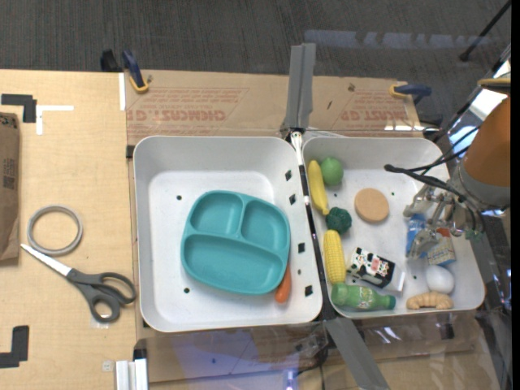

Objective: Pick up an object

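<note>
Starting nearest in the right bin: croissant and white egg at near right, green bottle lying along the near wall, black-and-white toy just beyond. Corn, broccoli, tan disc, banana and green ball farther back. Gripper low over the right side, blurred among cables; finger state impossible to tell. In the left bin: teal divided plate, with a carrot partly hidden under its near right edge.
</note>
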Tool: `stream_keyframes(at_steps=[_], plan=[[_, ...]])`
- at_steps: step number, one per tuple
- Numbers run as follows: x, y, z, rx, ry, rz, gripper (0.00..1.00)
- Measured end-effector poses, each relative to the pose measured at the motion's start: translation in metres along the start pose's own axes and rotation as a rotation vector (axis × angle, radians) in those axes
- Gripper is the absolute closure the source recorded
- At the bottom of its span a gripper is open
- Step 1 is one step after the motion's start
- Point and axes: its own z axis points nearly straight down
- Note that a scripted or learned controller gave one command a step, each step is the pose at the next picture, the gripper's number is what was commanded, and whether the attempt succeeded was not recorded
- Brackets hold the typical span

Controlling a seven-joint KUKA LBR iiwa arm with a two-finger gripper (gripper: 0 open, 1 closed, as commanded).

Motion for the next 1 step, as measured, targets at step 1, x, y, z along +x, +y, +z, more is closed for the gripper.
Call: stream_keyframes(at_steps=[1], plan=[[-0.0035,0.0012,0.0002,-0.001,-0.001,0.07,0.0]])
